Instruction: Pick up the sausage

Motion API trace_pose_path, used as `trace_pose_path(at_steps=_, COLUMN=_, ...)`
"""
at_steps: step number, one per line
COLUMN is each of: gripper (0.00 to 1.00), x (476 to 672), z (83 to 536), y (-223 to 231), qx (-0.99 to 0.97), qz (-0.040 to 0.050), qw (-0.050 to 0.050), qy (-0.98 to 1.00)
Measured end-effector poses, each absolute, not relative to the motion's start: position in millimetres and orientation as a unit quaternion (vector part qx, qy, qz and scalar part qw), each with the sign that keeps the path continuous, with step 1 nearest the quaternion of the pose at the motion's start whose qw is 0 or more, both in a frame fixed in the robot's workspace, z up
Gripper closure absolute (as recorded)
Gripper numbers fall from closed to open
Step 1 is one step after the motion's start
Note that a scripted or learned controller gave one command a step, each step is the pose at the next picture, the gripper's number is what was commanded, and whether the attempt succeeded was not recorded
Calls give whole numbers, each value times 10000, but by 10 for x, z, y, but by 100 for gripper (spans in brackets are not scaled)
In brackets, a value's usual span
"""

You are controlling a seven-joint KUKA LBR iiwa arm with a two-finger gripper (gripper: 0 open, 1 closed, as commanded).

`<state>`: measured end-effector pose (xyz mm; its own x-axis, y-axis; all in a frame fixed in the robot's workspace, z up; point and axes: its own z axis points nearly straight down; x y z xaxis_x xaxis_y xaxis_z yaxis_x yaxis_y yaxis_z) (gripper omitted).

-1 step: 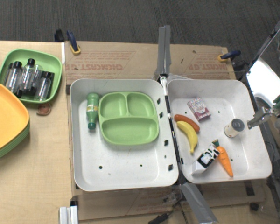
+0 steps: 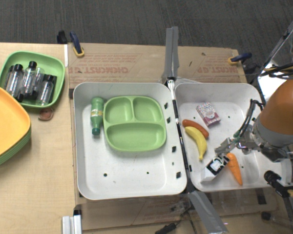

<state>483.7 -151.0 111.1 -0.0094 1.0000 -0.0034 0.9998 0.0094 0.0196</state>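
The sausage (image 2: pixel 196 126), a short red-orange link, lies in the right bin (image 2: pixel 224 94) near its left wall. It touches the upper end of a yellow banana (image 2: pixel 198 141). My gripper (image 2: pixel 226 149) hangs low over the right bin's lower middle, to the right of and below the sausage, and apart from it. It is just above the top of an orange carrot (image 2: pixel 235 169). Nothing shows as held by it.
A pink packet (image 2: pixel 207 114) lies above the sausage. A small black-and-white box (image 2: pixel 215 165) sits left of the carrot. The left bin (image 2: pixel 88 169) holds a green divided plate (image 2: pixel 135 123) and a green bottle (image 2: pixel 96 115). Orange plates (image 2: pixel 7 130) and a green tray of bottles (image 2: pixel 31 79) stand at far left.
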Motion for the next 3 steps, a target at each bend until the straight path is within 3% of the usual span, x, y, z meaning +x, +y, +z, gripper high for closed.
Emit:
trace_pose_path(at_steps=1, gripper=0, x=4962, z=914, y=-1692, qx=6960, qz=-1, qw=-1, qy=7181)
trace_pose_path(at_steps=2, gripper=0, x=5384, z=1152, y=-1979, qx=7151, qz=-5, qw=4, qy=6990)
trace_pose_path(at_steps=3, gripper=0, x=5266, z=1351, y=-1273, qx=7274, qz=-10, qw=-12, qy=6863)
